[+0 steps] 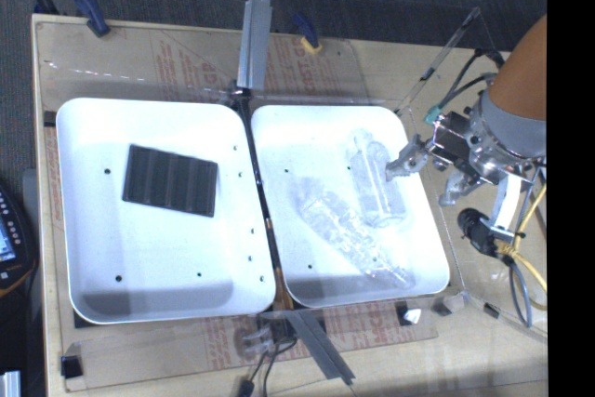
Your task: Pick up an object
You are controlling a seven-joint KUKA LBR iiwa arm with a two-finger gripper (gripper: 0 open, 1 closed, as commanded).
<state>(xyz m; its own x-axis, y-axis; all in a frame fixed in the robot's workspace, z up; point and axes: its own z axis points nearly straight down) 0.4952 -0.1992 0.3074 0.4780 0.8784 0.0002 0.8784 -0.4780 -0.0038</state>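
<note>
My claw point(429, 170) hangs beside the right bin's point(279, 200) right rim. Whether its grip is apart or together, I cannot tell. Two clear plastic bottles point(372, 186) lie inside that bin.

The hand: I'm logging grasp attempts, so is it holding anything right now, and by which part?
Nothing is held. The hand sits at the right bin's right rim, apart from the clear plastic bottles lying inside; nothing shows between its fingers.
</note>
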